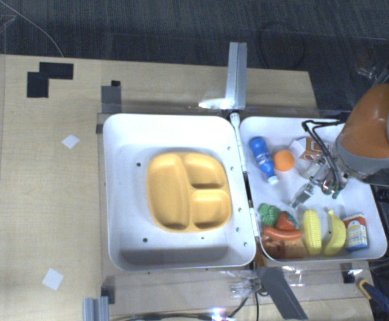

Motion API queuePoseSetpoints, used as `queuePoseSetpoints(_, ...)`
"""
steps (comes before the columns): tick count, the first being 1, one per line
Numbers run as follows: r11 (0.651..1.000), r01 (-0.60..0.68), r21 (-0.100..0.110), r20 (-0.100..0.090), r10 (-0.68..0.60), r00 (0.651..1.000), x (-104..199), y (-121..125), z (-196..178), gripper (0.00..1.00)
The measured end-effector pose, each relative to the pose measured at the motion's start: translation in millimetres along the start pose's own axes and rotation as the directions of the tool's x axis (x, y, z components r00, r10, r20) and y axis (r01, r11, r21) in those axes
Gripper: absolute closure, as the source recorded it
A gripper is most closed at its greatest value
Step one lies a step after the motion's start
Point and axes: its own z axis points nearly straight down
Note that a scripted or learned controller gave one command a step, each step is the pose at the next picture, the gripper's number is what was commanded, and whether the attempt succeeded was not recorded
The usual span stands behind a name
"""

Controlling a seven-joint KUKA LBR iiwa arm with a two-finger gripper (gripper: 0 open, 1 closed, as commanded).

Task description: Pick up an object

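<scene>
My gripper (pixel 317 189) hangs over the middle of the right bin (pixel 376 209), open, with nothing between its fingers. Just below it stand a yellow corn cob (pixel 311 231) and a banana (pixel 335 234). To its upper left lie an orange ball (pixel 284 160) and a blue bottle (pixel 261 155). A red hot dog (pixel 281 235) and a green toy (pixel 269 214) lie at the bin's lower left. A small carton (pixel 357 233) sits at the lower right, and a brown packet (pixel 309 152) is partly hidden behind the wrist.
The left bin (pixel 124 199) holds a yellow divided tray (pixel 186 190). A metal post (pixel 236 75) stands behind the wall between the two bins. The arm's orange band (pixel 375 129) covers the right bin's far right corner.
</scene>
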Motion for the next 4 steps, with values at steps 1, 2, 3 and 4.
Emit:
queuePoseSetpoints(1, 0.818, -0.575, 0.002, 0.001, 0.575, 0.818, 17.5, 23.8, 0.0, 0.00)
queuePoseSetpoints(2, 0.773, -0.635, 0.003, -0.001, 0.635, 0.773, -5.6, 75.1, 1.8, 0.00)
queuePoseSetpoints(3, 0.755, -0.655, 0.006, -0.002, 0.655, 0.755, -39.0, 82.6, 3.1, 0.00)
queuePoseSetpoints(4, 0.762, -0.648, -0.005, 0.005, 0.648, 0.762, -42.0, 85.8, -12.3, 1.00)
